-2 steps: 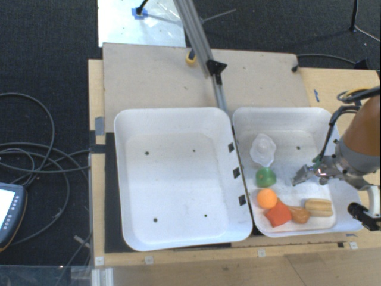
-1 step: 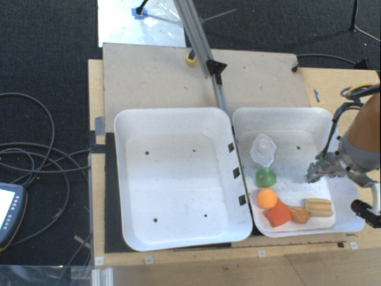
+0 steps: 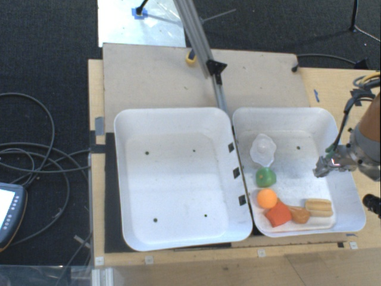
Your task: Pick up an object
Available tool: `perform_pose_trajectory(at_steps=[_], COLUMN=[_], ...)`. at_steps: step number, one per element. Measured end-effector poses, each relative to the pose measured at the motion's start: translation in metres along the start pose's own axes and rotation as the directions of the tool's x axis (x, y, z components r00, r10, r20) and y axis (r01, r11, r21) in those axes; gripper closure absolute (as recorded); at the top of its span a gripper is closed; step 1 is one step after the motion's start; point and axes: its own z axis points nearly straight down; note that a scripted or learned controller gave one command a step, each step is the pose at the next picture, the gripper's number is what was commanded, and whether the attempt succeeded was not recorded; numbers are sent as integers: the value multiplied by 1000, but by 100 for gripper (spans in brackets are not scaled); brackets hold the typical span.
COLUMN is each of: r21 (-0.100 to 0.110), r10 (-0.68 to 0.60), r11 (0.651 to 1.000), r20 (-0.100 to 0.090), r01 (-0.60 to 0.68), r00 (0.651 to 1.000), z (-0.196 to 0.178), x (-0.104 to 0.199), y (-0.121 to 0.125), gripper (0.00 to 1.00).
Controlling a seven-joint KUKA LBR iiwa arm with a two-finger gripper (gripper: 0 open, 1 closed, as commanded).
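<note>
Hand [image 3: 324,165] state cannot be told; bread roll [image 3: 318,207] nearest in right bin [image 3: 345,219] is judged light, soft, best pinched across its short width.

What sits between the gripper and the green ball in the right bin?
Nothing visible. The gripper is over the right bin, and bare floor lies between it and the green ball. The clear cup sits just above the ball, off that line.

A robotics lab: a table [image 3: 149,76] with two white bins [image 3: 178,121], loose cables [image 3: 36,154] on dark carpet, and a control tablet [image 3: 9,210].
</note>
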Motion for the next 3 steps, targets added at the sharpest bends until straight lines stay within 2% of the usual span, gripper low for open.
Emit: perform_pose_trajectory(at_steps=[2,3], r21=[-2,2], r10=[-4,-8], r11=[1000,1000], r20=[1,-3], r01=[4,8], r00=[1000,1000], z=[-93,-85], x=[6,55], y=[5,25], gripper=[100,100])
